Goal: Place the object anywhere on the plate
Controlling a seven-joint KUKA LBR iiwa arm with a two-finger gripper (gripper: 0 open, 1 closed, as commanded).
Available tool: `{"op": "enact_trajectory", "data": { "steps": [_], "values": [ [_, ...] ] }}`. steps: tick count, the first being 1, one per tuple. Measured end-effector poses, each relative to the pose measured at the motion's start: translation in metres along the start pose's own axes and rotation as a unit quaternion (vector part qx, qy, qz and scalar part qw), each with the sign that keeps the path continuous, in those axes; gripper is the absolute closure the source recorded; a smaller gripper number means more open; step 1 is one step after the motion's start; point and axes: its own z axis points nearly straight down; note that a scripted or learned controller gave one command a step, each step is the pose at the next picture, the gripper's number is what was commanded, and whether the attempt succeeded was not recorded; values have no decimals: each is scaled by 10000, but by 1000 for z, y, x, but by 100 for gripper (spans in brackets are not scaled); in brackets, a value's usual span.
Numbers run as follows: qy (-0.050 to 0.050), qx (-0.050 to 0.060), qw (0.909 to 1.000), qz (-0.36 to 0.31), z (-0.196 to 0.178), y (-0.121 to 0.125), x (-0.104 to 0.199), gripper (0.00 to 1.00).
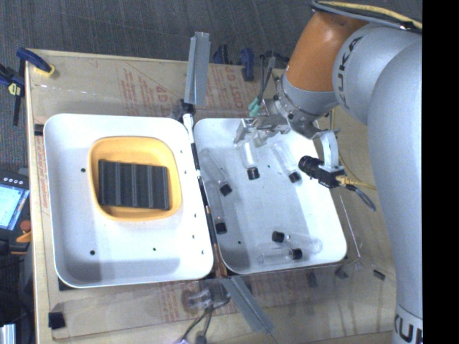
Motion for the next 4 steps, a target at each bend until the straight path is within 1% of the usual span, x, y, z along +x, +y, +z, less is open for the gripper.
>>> {"op": "enact_trajectory", "data": {
  "steps": [1, 2, 3, 4],
  "values": [
    [-12, -16, 9960, -896, 32, 37, 32, 100],
    [-3, 7, 9774, -2113, 32, 43, 85, 100],
    [-5, 5, 9382, -3462, 32, 32, 112, 100],
    [-10, 0, 8837, -4681, -1, -1, 136, 100]
  ]
}}
